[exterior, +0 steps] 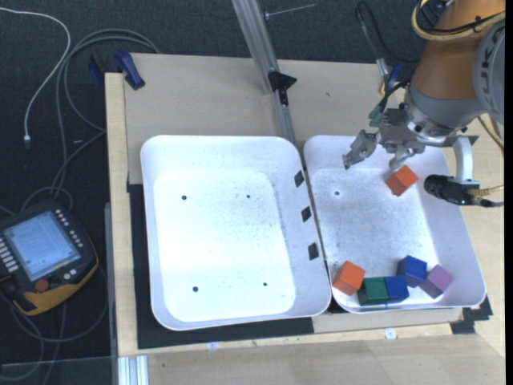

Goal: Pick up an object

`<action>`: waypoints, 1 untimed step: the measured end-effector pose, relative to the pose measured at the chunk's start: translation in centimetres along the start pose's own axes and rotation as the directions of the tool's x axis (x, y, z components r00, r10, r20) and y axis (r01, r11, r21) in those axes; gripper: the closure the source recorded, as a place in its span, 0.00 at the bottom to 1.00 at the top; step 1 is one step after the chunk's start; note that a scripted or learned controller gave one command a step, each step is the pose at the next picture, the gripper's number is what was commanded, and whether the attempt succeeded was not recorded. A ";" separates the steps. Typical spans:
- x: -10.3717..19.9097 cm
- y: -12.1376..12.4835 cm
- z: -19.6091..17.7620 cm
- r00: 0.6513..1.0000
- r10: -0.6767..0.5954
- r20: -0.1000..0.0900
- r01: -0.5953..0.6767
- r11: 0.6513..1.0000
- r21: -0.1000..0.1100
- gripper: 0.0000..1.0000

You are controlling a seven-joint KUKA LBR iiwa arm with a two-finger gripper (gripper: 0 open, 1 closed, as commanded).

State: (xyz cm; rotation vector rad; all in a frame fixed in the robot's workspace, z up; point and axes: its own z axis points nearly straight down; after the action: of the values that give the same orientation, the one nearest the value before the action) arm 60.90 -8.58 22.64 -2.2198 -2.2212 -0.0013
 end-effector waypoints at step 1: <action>-4.4 0.0 -6.4 1.000 0.004 0.005 -0.004 1.000 -0.009 0.00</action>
State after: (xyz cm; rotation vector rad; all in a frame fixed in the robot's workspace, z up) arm 60.95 -12.97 29.05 -2.2310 -2.2244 -0.0061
